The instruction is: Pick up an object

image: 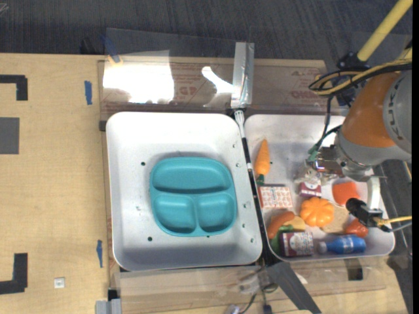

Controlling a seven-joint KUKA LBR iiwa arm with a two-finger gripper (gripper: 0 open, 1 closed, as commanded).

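**Arm hanging over the right bin, nothing seen in its grasp**

I am looking down on two white bins sitting side by side across the middle of the frame. The left bin (124,142) is holding a teal tray (192,195) with three compartments, lying flat near its centre.

The right bin (288,129) is carrying the clutter, mostly in its lower half. A carrot (262,157) is lying close to the bin's left wall, pointing toward the top of the frame. Below it a small carton (275,195) with red print is resting, and below that a dark bottle (297,243) is lying on its side along the lower edge, with a blue bottle (345,244) just to its right. An orange pumpkin (317,211) is sitting between them and the arm, and a red-orange ball (345,191) is lying just beside it to the right.

The arm (380,120) is reaching in from the right edge, its orange band showing at the upper right. The gripper (322,165) is hovering over the bin's middle, above a small red and white packet (310,187). I cannot tell whether its fingers are spread or pressed together, as the wrist is covering them.
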